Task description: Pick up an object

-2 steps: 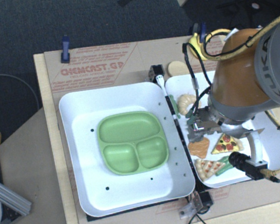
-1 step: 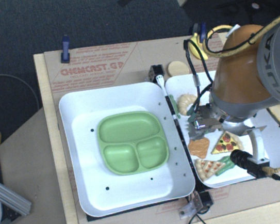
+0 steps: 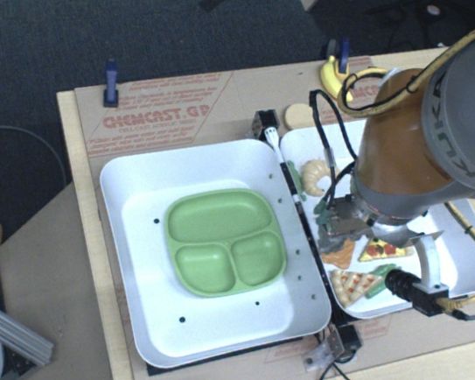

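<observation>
My gripper [image 3: 336,225] hangs low over the left side of the right bin [image 3: 462,271], under the grey and orange wrist. Just below it lie an orange toy piece [image 3: 341,255], a pizza slice [image 3: 355,283] and a second slice with red and yellow toppings [image 3: 384,249]. A small green piece [image 3: 384,285] rests by the first slice. A cream, bun-like toy [image 3: 313,175] sits behind the gripper near the bin's left wall. The arm hides much of this bin.
The left bin [image 3: 139,244] holds a green divided plate [image 3: 225,240]. Behind the right bin, on the bench, lie a yellow banana [image 3: 332,78] and a beige ball [image 3: 297,115]. A black clamp [image 3: 265,124] stands between the bins at the back.
</observation>
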`<action>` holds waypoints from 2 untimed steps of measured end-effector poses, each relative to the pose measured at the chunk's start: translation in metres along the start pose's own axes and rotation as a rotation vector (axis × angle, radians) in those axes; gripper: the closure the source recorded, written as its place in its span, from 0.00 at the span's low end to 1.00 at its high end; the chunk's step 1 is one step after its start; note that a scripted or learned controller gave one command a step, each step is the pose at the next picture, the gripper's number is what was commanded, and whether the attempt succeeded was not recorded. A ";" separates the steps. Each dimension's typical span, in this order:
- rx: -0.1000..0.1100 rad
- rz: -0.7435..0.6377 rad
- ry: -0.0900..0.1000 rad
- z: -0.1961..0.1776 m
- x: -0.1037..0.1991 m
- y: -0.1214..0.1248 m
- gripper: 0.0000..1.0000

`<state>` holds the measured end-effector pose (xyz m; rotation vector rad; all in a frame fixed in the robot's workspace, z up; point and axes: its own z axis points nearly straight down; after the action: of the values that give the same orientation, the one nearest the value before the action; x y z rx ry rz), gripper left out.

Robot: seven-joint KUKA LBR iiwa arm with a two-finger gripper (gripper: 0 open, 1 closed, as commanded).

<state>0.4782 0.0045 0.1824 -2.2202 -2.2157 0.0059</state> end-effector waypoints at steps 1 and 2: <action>-0.006 -0.001 -0.001 -0.012 0.000 0.001 1.00; -0.008 -0.001 -0.001 -0.022 0.001 0.001 1.00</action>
<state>0.4798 0.0051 0.2046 -2.2237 -2.2208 -0.0018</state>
